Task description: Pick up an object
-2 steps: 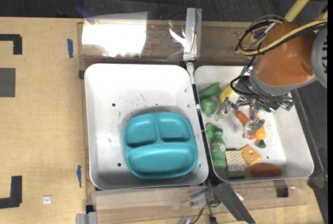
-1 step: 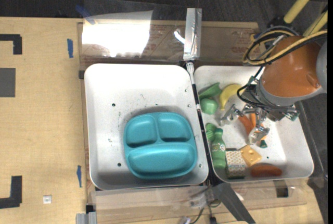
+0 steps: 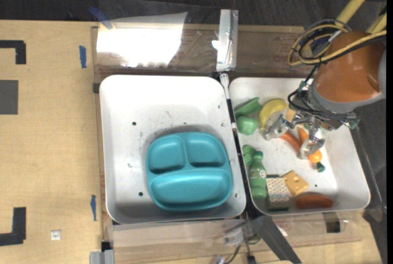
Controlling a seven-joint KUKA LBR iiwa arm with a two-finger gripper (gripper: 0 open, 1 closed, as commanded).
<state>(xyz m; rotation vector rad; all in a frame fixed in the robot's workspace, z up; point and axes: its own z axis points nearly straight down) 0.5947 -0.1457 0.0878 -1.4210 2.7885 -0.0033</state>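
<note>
Metal fingers of the gripper (image 3: 296, 135) are standing spread apart over the right bin (image 3: 359, 192), one fingertip near the yellow toy (image 3: 272, 112) and the other lower right, with nothing clamped between them. Directly beneath, an orange carrot-shaped piece (image 3: 293, 139) is lying in the gap, its long axis running diagonally from upper left to lower right; whether the fingers are touching it cannot be told. Above the wrist, the arm's orange band (image 3: 347, 72) is leaning in from the right. Just left of the fingers, green pieces (image 3: 247, 115) are sitting beside the yellow toy, and a green bottle (image 3: 255, 172) is lying along the bin's left wall, pointing up and down. Near the front, a cheese-like wedge (image 3: 296, 183) and a red piece (image 3: 314, 200) are resting. A teal divided tray (image 3: 189, 170) is occupying the left bin (image 3: 123, 109).
</note>
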